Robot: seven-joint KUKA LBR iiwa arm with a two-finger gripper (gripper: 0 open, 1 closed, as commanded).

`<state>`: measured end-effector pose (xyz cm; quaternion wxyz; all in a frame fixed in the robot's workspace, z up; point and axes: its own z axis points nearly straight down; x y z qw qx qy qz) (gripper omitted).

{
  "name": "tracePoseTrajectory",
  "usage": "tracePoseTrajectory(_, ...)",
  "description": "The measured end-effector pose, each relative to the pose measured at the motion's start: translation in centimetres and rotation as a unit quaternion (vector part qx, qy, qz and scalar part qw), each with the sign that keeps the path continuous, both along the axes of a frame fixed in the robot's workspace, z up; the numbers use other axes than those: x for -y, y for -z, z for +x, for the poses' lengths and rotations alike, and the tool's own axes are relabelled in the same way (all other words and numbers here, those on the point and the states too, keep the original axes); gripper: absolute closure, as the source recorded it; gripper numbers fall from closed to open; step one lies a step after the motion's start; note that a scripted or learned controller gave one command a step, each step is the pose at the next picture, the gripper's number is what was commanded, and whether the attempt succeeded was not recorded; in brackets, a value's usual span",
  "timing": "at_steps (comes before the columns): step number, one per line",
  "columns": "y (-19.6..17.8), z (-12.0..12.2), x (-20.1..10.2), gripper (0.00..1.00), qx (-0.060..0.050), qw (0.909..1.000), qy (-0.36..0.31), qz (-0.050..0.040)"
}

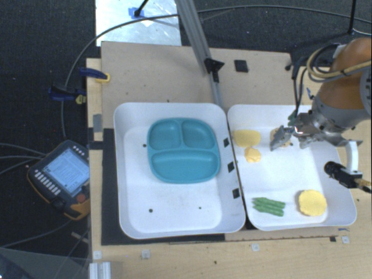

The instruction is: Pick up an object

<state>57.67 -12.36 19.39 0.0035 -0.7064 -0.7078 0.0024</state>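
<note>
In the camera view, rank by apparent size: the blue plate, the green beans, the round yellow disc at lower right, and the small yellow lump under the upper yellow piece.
Largest to smallest:
1. Blue plate, by far.
2. Yellow disc and green beans: too close to rank.
3. Small yellow lump.

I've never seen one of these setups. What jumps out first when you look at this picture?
The blue divided plate stands out most, lying alone in the left bin. Next comes the arm, grey and orange, reaching in from the right with its gripper low over the back of the right bin. That bin holds yellow food pieces near the gripper, green beans and a yellow disc at the front.
</note>
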Motion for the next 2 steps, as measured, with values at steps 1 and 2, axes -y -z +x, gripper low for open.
tracePoseTrajectory(1, -0.5, 0.2, 0.0, 0.00, 0.005, 1.0000, -0.001, -0.0006)
tracePoseTrajectory(2, 5.8, -0.2, -0.1, 0.00, 0.002, 1.0000, 0.000, -0.0005)
